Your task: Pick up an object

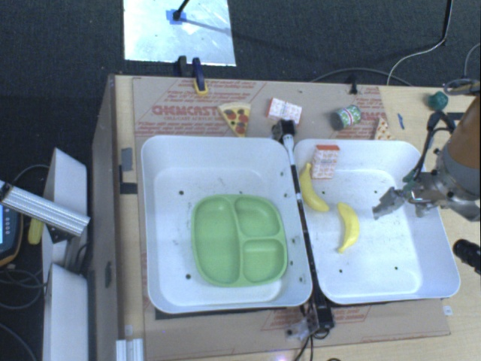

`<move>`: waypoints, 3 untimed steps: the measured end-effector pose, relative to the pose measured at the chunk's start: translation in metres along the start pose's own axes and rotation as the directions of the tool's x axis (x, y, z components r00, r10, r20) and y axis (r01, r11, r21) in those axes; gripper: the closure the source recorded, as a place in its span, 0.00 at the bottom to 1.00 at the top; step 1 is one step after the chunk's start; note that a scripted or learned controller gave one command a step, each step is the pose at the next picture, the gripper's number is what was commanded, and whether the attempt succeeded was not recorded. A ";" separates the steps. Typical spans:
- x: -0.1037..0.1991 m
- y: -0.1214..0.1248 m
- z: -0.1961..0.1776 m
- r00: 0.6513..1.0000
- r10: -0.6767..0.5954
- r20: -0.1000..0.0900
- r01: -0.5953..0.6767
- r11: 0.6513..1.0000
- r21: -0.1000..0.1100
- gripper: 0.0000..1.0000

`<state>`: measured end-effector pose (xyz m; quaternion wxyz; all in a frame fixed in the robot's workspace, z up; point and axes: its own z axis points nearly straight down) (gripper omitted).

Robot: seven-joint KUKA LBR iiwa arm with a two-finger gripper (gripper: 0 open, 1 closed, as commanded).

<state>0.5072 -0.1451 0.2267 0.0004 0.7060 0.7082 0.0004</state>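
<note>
Two yellow bananas lie in the right bin (pixel 432 277). One banana (pixel 348 227) sits near the bin's middle, the other banana (pixel 310 189) lies along the left wall. A small red and white carton (pixel 325 161) rests at the bin's far left corner. My gripper (pixel 388 203) hovers over the right half of this bin, a short way right of the middle banana, and nothing shows between its fingers. Its fingers look slightly apart.
The left bin (pixel 165 201) holds a green divided plate (pixel 240 240). On the board behind the bins lie a toy pizza slice (pixel 235 116), a white and pink packet (pixel 285 110), a small can (pixel 348 116) and a blue and yellow clamp (pixel 198 76).
</note>
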 end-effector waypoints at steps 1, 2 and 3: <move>0.055 0.033 0.100 1.000 0.000 -0.001 0.000 1.000 0.002 0.00; 0.050 0.042 0.143 1.000 0.002 0.000 -0.002 1.000 0.001 0.00; 0.050 0.043 0.132 1.000 0.001 0.000 -0.001 1.000 -0.001 1.00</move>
